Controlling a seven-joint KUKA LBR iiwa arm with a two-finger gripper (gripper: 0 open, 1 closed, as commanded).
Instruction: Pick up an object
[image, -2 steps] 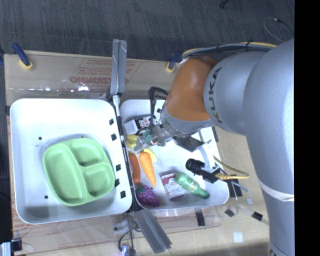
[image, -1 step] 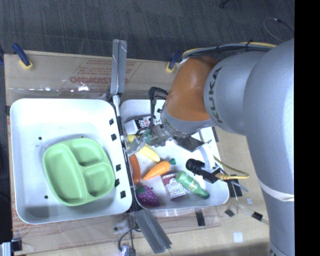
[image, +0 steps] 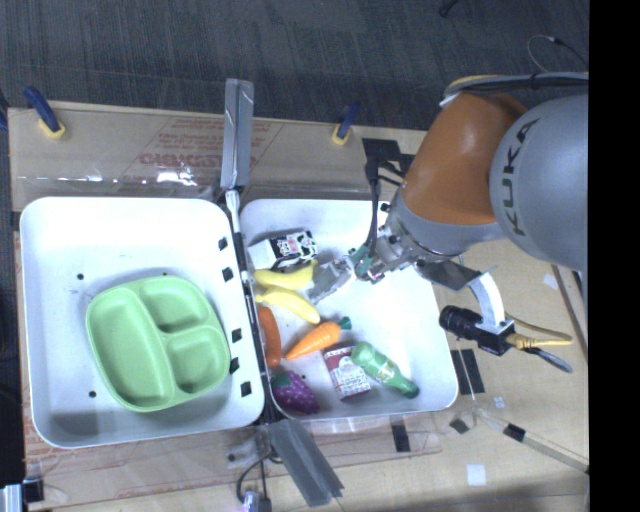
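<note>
My gripper (image: 331, 279) hangs low over the upper middle of the right bin (image: 430, 330), reaching in from the right. Its tip is right beside a yellow banana (image: 281, 279) and just above a second banana (image: 291, 306). A small black-and-white carton (image: 293, 246) lies just up and left of it. Below are an orange carrot (image: 317, 338), another carrot (image: 270, 336) along the bin's left wall, purple grapes (image: 294, 394), a red carton (image: 346, 372) and a green bottle (image: 384, 369). I see nothing held in the gripper.
A green divided plate (image: 158, 342) lies in the left bin (image: 60, 250). A grey divider (image: 236, 140) runs between the bins. The arm's orange and grey body (image: 480, 180) covers the right bin's upper right corner.
</note>
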